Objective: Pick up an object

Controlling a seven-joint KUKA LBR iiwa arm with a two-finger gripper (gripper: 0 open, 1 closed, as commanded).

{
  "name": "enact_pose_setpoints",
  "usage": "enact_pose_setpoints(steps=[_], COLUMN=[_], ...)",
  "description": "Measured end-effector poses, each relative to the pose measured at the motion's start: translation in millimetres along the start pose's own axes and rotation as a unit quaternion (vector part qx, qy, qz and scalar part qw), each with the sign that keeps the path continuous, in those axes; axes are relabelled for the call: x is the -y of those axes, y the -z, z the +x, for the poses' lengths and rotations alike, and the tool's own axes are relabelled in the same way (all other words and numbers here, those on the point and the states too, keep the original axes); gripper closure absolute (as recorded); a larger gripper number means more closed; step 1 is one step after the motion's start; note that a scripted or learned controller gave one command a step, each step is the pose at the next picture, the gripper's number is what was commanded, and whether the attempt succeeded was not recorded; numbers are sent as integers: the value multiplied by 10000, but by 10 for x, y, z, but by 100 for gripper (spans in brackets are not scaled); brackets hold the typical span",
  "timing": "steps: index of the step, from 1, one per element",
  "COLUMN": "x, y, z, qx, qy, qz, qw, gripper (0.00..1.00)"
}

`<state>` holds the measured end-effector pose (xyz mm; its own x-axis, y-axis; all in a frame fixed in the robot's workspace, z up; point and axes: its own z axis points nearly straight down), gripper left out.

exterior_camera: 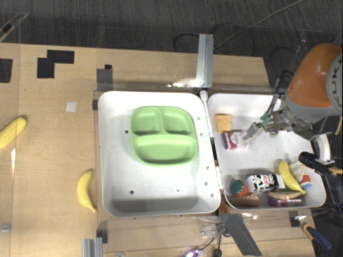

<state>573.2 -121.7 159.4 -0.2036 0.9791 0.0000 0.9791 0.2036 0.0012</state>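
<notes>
So, starting at the far left of the light wooden worktop, a yellow plastic corn cob is seen near the edge, and a yellow toy banana is laid just beside the left white bin, outside it. Inside that left bin a green three-compartment plastic plate is sat flat, roughly in the middle.

Moving on, the right white bin is where the clutter is kept. A small orange-tan square block is placed near its upper left corner, and just below it a small maroon-and-white packet is found. The fingers of the gripper are pointed down-left right at that packet's right edge, seemingly touching it; whether they're spread or pinched can't be made out, and the packet isn't clearly seen between them.

Along the bin's bottom edge a red-and-green round toy fruit, a black-and-white patterned carton, a second yellow banana and a brown-purple flat item are piled close together. The grey arm with its orange band is reached in from the right.
</notes>
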Motion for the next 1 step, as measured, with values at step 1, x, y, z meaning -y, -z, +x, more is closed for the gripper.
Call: enact_pose_setpoints(steps=[1], x=[94], y=[433], z=[560], qx=[1], qy=[51], qz=[-6], qw=[10000], gripper=[0])
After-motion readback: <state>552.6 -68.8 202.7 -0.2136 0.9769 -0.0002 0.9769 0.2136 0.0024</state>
